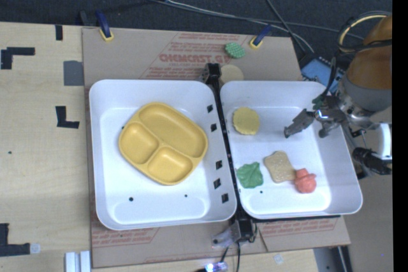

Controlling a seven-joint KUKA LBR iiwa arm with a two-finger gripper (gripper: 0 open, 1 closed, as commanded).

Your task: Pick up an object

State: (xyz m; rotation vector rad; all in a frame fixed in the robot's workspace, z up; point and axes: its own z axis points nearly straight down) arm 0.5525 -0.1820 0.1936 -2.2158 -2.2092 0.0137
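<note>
Nothing has been lifted yet, as far as I can see from here: the picking is all still to do. The arm reaches in from the right, its hand (310,125) hanging above the right-hand bin (338,204) near that bin's far right corner, with two dark fingers (294,128) spread apart and nothing between them, so it is released and empty. It does not look to be touching any of the pieces; the bare white floor of the bin shows under and around the fingertips. The candidates all lie in that same bin: a round yellow piece (246,121) close to the divider and left of the hand, a green leafy piece (250,175) nearer the front beside the divider, a tan slice (279,167) just right of it, and a red piece (305,181) touching or nearly touching the slice's right side, which I cannot settle. The left-hand bin (105,200) holds a yellow divided tray (163,143), well apart from the hand. A small green thing (234,49) sits out on the cardboard surface (127,57) behind the bins. My guess is the hand must yet choose a piece, descend over it, close and raise it; the yellow one lies nearest.
</note>
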